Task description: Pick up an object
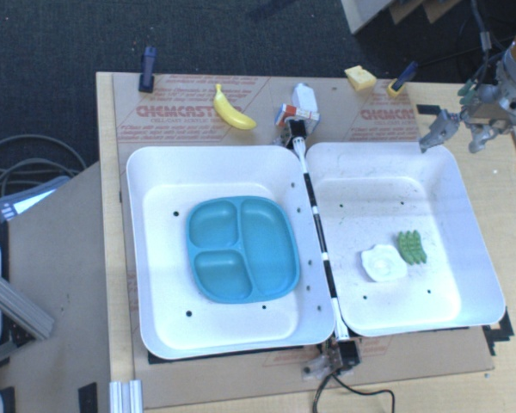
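Observation:
In the right bin [464,196] a white rounded object [383,262] lies beside a small green bumpy object [412,247], the two touching or nearly so. My gripper [456,138] hangs over the bin's far right corner, well above and behind both objects. It is open, with its two fingers spread and nothing between them.
The left bin [155,231] holds a blue divided plate [242,248]. On the bench behind the bins lie a banana [232,110], a yellow block [359,77], two blue clips [146,67] and a small white and red item [299,108] at the bins' seam.

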You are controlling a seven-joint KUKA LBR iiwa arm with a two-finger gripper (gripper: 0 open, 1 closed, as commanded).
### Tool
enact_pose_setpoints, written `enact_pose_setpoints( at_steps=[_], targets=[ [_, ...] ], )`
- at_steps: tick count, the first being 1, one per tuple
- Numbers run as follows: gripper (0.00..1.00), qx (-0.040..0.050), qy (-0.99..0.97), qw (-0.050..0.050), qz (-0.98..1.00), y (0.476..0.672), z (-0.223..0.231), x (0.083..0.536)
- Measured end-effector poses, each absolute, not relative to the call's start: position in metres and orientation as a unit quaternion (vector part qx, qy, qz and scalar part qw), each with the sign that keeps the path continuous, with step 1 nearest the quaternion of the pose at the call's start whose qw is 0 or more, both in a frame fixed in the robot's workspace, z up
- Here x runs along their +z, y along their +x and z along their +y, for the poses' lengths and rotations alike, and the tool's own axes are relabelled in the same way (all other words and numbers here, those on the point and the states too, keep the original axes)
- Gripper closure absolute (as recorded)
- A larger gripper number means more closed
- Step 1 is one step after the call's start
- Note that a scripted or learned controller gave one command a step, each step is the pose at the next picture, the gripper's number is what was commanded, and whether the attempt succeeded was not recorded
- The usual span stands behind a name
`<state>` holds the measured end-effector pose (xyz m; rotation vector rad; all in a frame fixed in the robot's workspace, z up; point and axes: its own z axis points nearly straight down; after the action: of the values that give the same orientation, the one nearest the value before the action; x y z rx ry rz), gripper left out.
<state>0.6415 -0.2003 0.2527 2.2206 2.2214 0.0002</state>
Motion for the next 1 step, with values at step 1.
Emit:
enact_pose_setpoints(
  at_steps=[1],
  targets=[
    [0.00,-0.0003,0.707,0.000,0.707,0.5844,-0.2004,0.1363]
  ],
)
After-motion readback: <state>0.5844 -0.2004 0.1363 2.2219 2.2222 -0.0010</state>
